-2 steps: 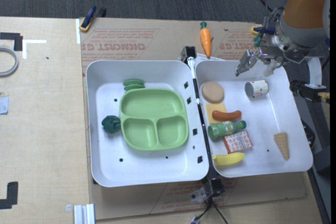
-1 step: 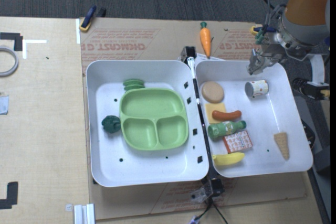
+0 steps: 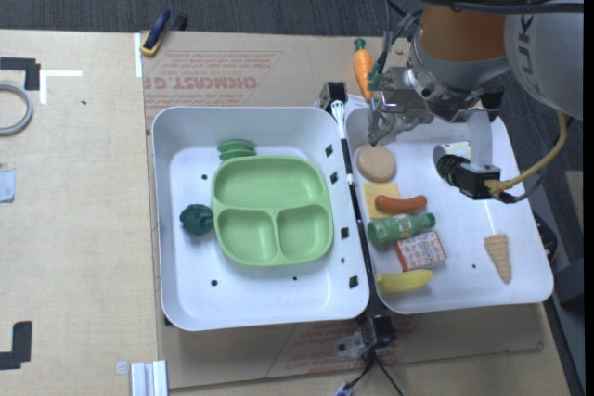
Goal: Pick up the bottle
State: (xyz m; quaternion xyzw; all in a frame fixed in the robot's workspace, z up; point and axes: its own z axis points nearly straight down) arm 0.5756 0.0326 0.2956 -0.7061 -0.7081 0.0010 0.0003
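Green bottle (image 3: 401,227) with a red-and-white label, lying on its side in the right bin (image 3: 524,227), near the left wall. Lies roughly crosswise, one end toward bin centre. Nothing grips it.

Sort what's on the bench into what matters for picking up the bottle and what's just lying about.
For the job:
green bottle, lying in the right bin
gripper, above the round bun

Lying about:
sausage
banana
red box
ice cream cone
carrot
green divided tray
broccoli
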